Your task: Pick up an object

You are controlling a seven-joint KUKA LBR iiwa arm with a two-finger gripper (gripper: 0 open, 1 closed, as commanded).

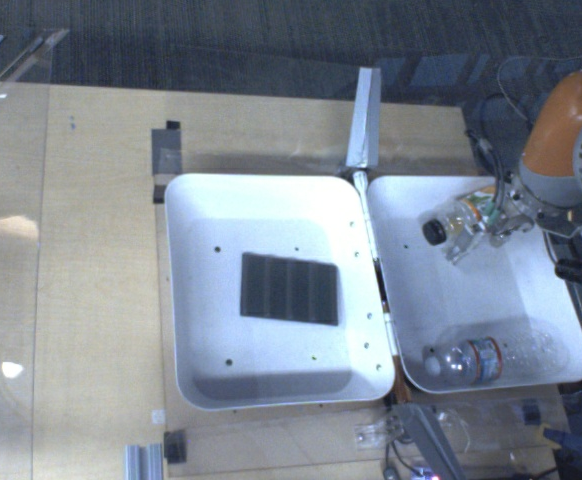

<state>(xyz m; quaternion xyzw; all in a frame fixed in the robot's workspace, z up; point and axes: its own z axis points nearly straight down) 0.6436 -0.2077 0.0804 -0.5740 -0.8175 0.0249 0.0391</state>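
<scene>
Table [71, 268]: pale wood, carries two shallow white bins side by side.

Left bin [201, 203]: one dark ribbed pad [289, 289] lying flat near the middle, clear of all walls.

Right bin [541, 298]: the arm [563, 128] reaches over its far right corner.

Bottle [481, 360]: clear plastic with a blue label band, on its side in the right bin, close to the near wall, cap end toward the left bin. Likely pick, since it shares a bin with the arm.

Handling, judged:
- Bottle looks light and thin-walled. It will dent under a hard squeeze, is smooth and will roll if nudged.
- Best hold is across the body at the label band, closing square to its long axis.
- Pad looks flat and low, offering little edge to catch. The harder choice.

End effector [471, 236]: low over the far part of the right bin, well apart from the bottle. Cannot tell whether it is open or closed, as glare and clutter blur it. Nothing is plainly gripped.
</scene>
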